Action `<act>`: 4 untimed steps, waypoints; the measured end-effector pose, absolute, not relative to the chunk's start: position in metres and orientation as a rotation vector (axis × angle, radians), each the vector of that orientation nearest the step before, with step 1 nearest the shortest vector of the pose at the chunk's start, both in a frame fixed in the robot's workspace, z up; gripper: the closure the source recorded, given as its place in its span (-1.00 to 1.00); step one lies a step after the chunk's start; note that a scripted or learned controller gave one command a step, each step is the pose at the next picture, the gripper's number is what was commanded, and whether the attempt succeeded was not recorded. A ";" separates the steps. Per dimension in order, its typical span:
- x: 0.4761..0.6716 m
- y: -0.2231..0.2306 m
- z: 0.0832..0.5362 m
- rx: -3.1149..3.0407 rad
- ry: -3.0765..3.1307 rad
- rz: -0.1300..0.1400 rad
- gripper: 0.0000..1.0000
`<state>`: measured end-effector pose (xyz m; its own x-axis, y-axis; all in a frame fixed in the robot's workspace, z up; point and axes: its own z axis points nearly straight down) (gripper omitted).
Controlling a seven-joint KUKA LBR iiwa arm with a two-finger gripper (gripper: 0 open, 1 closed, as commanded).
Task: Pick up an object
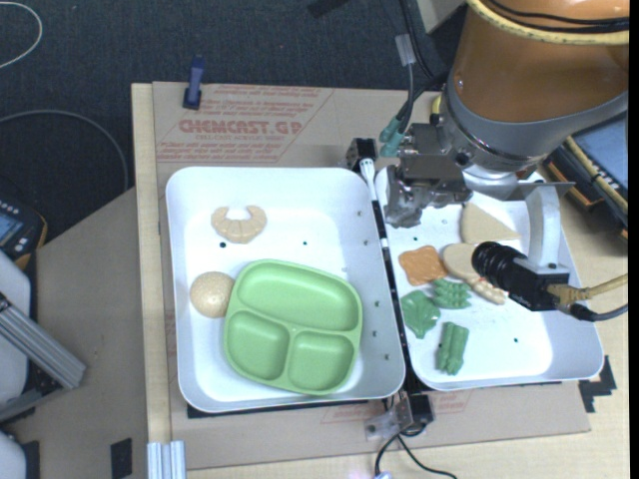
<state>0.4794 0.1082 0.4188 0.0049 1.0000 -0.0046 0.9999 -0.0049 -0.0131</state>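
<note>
The claw (404, 211) hangs over the far left corner of the right bin (574, 352), close to the wall where the two bins meet. I cannot tell how it is set.

Just in front of the claw, in the same bin, lie an orange toy (421, 264), a tan toy (464, 261), some green leafy toys (431, 304) and a green bumpy stick (452, 348).

To the claw's left is the left bin (190, 193). It holds a green plate with three parts (291, 325), a tan curved pastry (239, 224) and a round tan ball (211, 293).
</note>
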 end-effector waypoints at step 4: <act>0.479 0.224 0.544 -2.223 -2.228 -0.028 1.00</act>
